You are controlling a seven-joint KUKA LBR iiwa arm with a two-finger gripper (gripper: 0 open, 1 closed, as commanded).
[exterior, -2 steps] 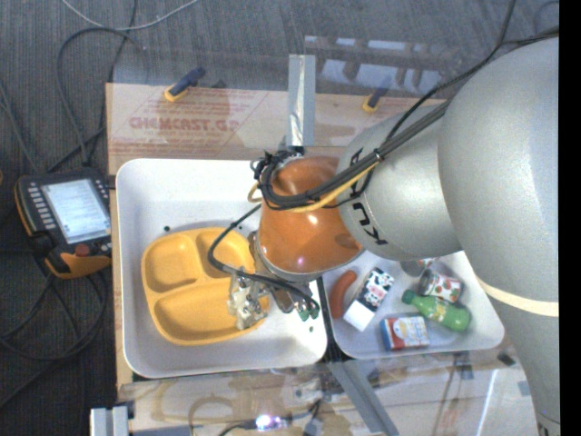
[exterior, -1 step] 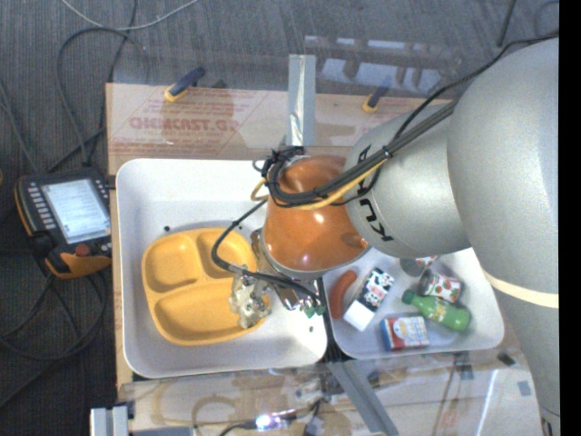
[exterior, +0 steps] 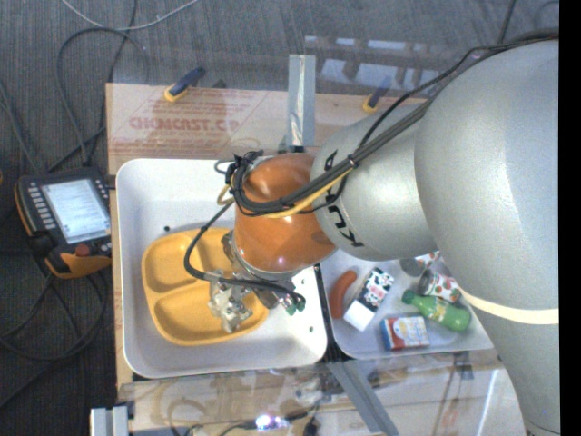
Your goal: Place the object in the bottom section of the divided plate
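A yellow divided plate (exterior: 172,271) lies in the left white bin (exterior: 136,198). My gripper (exterior: 232,309) hangs low over the right end of the plate's bottom section, just under the orange wrist band (exterior: 277,221). Something pale and glinting sits at the gripper's tip, but I cannot make out whether it is an object or part of the gripper. The arm hides the plate's right side.
The right bin (exterior: 363,352) holds a red sausage (exterior: 342,293), a black-and-white carton (exterior: 372,296), a green bottle (exterior: 440,312) and a small red-and-blue box (exterior: 406,331). A teach pendant (exterior: 68,212) lies left of the bench. The arm's grey body covers the upper right.
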